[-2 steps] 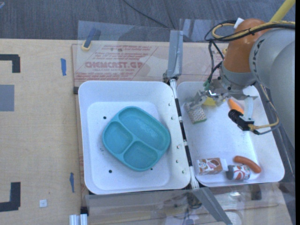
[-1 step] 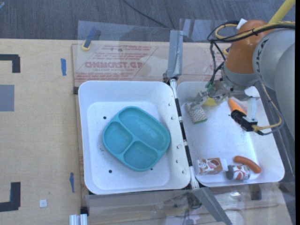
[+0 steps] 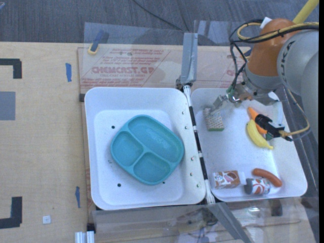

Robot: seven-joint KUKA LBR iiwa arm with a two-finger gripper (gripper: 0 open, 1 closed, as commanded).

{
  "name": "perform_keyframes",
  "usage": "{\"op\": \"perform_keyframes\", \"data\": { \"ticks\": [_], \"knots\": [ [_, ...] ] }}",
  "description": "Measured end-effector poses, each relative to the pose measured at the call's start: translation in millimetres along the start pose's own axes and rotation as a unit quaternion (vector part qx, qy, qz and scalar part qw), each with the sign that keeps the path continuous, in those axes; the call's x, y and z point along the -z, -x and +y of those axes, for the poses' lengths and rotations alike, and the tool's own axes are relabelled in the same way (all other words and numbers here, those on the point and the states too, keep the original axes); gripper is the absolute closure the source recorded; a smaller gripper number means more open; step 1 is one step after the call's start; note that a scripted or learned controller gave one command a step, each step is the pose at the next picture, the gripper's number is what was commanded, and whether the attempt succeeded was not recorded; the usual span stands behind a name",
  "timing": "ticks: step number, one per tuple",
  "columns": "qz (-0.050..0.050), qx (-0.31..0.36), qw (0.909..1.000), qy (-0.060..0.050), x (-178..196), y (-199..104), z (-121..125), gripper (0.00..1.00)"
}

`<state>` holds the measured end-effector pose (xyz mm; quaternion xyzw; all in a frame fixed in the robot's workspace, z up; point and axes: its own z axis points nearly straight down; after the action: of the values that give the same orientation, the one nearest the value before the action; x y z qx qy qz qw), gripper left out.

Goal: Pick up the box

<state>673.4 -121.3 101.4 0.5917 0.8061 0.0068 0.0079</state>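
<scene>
We see two bins side by side on the counter (image 3: 40,151). The left bin (image 3: 96,105) holds a divided plate (image 3: 147,149) near its middle. In the right bin (image 3: 296,184), a sponge (image 3: 214,119) lies toward the far left corner, just below the gripper (image 3: 223,101). A banana (image 3: 258,135) rests at the right, with a carrot (image 3: 251,113) just behind it. Along the near edge, the box (image 3: 226,179) lies left, a can (image 3: 258,187) beside it, and a sausage (image 3: 267,175) just behind the can.
</scene>
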Motion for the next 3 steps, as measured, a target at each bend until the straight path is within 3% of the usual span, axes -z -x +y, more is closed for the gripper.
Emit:
{"op": "perform_keyframes", "data": {
  "ticks": [2,3],
  "knots": [
    [-0.005,0.024,0.9997,0.007,1,-36,-47,0.00],
    [-0.006,0.159,0.9873,0.007,1,-41,-51,0.00]
  ]
}}
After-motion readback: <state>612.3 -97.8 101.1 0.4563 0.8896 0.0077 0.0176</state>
